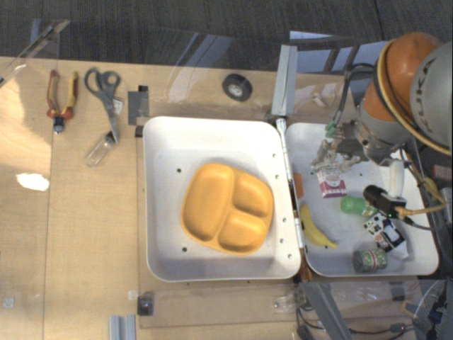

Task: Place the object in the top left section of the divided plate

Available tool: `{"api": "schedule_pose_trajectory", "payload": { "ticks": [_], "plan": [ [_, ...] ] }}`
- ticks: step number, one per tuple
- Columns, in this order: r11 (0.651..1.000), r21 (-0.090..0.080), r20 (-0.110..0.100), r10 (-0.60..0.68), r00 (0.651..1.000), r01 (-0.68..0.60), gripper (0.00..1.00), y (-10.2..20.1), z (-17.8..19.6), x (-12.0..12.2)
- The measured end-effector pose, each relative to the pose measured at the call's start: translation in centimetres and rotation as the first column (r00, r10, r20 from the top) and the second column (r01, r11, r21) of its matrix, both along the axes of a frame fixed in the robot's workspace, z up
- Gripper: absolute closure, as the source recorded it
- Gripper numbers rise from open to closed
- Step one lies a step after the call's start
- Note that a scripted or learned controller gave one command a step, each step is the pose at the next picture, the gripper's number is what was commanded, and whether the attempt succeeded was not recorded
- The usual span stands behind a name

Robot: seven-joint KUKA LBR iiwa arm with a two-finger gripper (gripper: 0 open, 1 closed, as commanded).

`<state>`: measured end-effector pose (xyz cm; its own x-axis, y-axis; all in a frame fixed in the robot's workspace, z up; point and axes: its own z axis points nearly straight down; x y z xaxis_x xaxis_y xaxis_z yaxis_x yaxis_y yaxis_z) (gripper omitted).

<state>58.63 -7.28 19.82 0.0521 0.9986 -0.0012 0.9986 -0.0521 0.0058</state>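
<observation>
A yellow divided plate (228, 207) with three sections lies in the left bin (159, 190). My gripper (333, 160) hangs over the upper left part of the right bin (423, 255), directly above a small red and white packet (331, 187). Whether it touches the packet is unclear. Also in that bin are a yellow banana (316, 229), a green object (354, 205), a green can (370, 261) and a black and white box (386, 231).
On the bench to the left lie scissors (106, 94) and red-handled pliers (60, 99). A black tape roll (237, 87) sits behind the left bin. A metal divider (284, 83) stands between the bins at the back.
</observation>
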Motion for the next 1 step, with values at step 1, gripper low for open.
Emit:
{"api": "schedule_pose_trajectory", "payload": {
  "ticks": [1],
  "plan": [
    [0.995, 0.002, -0.001, 0.096, 0.995, -0.096, 1.00, 7.40, -0.56, -0.55]
  ]
}}
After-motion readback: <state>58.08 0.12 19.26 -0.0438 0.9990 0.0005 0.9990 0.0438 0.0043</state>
